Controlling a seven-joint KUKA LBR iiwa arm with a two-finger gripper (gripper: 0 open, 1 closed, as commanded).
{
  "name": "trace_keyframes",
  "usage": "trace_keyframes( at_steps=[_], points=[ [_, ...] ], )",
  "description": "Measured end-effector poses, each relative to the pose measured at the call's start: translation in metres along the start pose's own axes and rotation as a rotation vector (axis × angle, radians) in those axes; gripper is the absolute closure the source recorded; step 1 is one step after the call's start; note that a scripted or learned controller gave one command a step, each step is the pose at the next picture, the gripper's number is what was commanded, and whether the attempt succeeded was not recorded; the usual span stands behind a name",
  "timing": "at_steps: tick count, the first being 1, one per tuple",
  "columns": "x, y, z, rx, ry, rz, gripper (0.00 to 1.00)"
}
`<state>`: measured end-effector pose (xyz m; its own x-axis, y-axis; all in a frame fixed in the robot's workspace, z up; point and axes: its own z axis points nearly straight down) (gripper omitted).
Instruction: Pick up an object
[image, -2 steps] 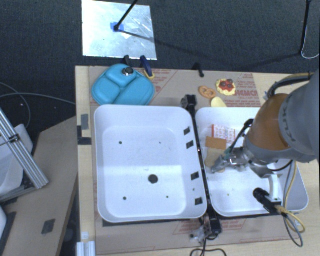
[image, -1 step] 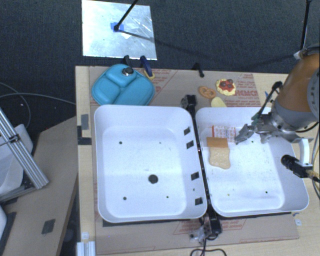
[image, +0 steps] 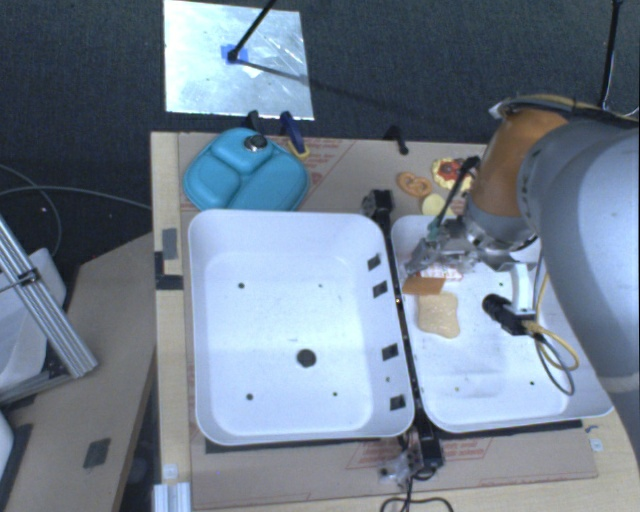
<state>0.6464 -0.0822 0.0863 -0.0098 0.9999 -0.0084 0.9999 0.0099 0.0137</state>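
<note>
Camera view: arm reaches in from right, over right bin. Pincer low at that bin's upper left corner; cannot tell its state. Orange block just below it, touching or nearly so. Tan flat piece beside block. Left bin alongside. Blue tray on bench behind.

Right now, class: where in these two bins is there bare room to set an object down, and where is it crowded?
The left bin is bare floor wall to wall. In the right bin, the near half is free, between the tan flat piece and the front rim. Its far left corner is crowded: the gripper, an orange block and the tan piece cluster there.
</note>
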Motion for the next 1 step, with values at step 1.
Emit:
trace_keyframes(
  at_steps=[1],
  points=[
    [-0.0005, 0.0026, -0.0186, -0.009, 0.006, -0.001, 1.00]
  ],
)
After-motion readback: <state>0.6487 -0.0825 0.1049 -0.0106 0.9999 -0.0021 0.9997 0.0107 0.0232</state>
